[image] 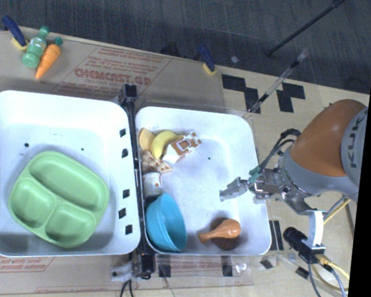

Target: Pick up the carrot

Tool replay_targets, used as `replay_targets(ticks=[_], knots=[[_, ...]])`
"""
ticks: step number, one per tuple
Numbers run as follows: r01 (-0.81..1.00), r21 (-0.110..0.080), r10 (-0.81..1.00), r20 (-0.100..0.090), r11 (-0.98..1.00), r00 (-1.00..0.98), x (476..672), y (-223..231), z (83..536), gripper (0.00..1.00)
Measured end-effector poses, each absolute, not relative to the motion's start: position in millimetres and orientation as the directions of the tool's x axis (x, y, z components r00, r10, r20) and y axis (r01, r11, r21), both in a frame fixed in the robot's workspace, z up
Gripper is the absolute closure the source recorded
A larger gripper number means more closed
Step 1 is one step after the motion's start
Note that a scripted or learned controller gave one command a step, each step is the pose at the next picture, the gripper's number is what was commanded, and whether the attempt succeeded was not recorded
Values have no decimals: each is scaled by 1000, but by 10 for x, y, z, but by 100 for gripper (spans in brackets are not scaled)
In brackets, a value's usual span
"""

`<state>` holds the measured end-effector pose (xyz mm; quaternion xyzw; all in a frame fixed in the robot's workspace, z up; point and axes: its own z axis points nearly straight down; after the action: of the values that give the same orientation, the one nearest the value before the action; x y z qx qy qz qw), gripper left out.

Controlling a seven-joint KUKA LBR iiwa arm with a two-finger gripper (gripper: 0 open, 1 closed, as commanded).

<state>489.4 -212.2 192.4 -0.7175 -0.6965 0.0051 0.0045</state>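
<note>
Carrot lying outside both bins at eleven o'clock on the bench, touching a green toy bottle. Gripper low over the right bin — well apart — jaw state impossible to tell.

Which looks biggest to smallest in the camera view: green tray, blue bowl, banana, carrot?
1. green tray
2. blue bowl
3. banana and carrot: look alike in size, not ranked; the carrot lies outside the bins, farther back.

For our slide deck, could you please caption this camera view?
Tool over the right bin, above the bin's orange toy; carrot lies outside on the bench.
</note>
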Motion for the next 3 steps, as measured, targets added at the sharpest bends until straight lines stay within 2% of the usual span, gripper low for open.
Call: replay_targets(ticks=[1, 2, 3], knots=[[998, -11, 998, 5, 63, -63, 4756, -2018, 1008, 0], [939, -1, 939, 6, 345, -345, 4789, -2087, 954, 0], [935, -1, 935, 7, 353, -353, 4804, -2081, 1060, 100]])
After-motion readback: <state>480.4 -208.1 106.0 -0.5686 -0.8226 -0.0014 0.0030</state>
